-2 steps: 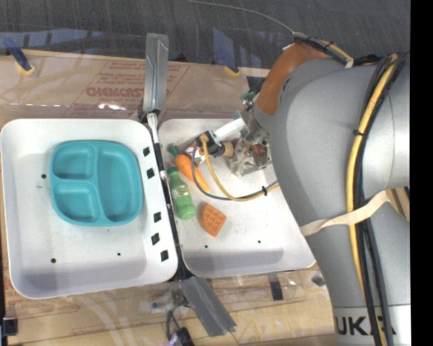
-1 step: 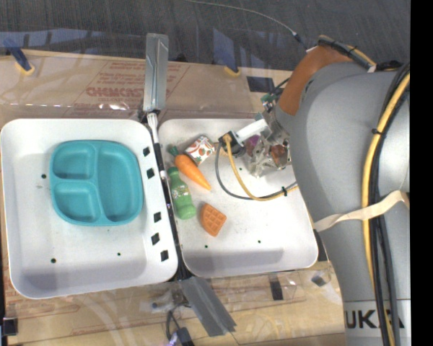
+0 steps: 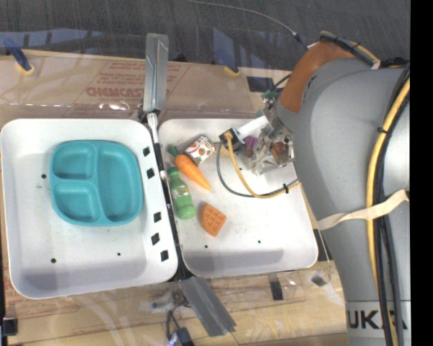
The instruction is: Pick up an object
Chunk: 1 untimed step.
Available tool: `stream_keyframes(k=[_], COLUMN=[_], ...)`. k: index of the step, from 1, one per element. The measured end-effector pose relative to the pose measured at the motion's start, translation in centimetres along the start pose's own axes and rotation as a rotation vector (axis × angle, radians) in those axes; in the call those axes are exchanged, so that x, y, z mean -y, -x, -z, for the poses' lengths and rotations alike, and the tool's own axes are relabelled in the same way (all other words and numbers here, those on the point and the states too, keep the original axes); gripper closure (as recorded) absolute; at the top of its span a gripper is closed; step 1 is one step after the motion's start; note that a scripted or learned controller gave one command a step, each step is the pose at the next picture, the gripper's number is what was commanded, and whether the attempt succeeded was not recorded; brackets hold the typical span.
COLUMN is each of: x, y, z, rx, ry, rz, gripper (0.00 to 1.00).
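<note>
my gripper (image 3: 263,150) over right bin (image 3: 274,244), upper right of centre; jaw state: cannot tell.
carrot (image 3: 191,170) left of it: light, stiff, smooth; grasp across thick middle.

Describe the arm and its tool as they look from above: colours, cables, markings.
The arm is bulky, rounded and light grey, with an orange band above the wrist. Yellow and black cables run along its body, and a yellow-black cable loops out near the tool. White letters "UK" show on its dark base.
</note>
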State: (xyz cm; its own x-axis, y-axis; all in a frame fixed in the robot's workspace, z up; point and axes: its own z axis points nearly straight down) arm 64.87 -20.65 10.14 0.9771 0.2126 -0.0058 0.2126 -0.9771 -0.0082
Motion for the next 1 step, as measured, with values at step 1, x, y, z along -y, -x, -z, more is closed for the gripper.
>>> stream_keyframes(k=[1], x=[7.17], y=[-1.62], z=[6.29], rx=[-0.012], ry=[0.006], rz=[-0.001], gripper=[1.00])
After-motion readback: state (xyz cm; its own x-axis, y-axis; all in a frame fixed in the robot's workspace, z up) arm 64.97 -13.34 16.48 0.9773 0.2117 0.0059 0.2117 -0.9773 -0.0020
